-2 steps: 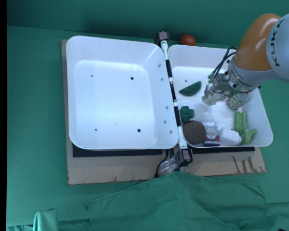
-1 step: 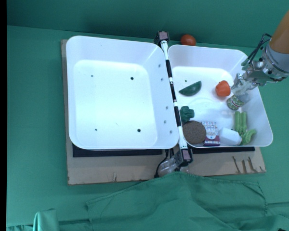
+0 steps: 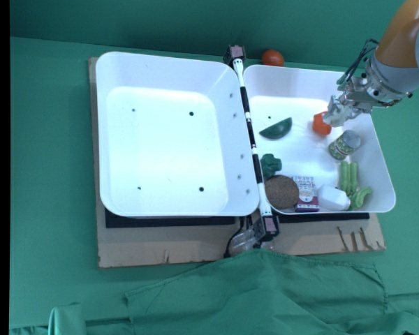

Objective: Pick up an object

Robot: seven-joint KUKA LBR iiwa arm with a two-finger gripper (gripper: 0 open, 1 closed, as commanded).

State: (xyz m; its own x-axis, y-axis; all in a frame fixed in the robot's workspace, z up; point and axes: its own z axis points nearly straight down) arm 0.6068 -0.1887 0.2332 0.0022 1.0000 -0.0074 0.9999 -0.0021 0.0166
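Green-covered desk point(image 3: 49, 152), brown cardboard sheet point(image 3: 160, 253) under two shallow white plastic bins. Left bin point(image 3: 101, 117): bare white floor with a few small dark holes. Black-and-white striped bar point(image 3: 248, 128) runs between the bins. Small red round tomato-like toy point(image 3: 272, 58) sits on the desk just behind the right bin point(image 3: 384, 180). In the right bin, left to right: dark green wedge like a melon slice point(image 3: 276, 128), dark green broccoli-like piece point(image 3: 270, 164), brown round disc point(image 3: 282, 191), small red-and-white carton point(image 3: 306, 192), white block point(image 3: 333, 198), green pea pods point(image 3: 350, 181), small tin can lying tilted point(image 3: 345, 145). Small orange-red object point(image 3: 321, 123) near the bin's back right, touching the gripper point(image 3: 333, 115) tip. Grey arm with orange band point(image 3: 405, 26) comes in from upper right, wrist angled down-left into the bin. Jaws: cannot tell if apart, together or clamped on the orange-red object. Crumpled green cloth point(image 3: 265, 292) at front.
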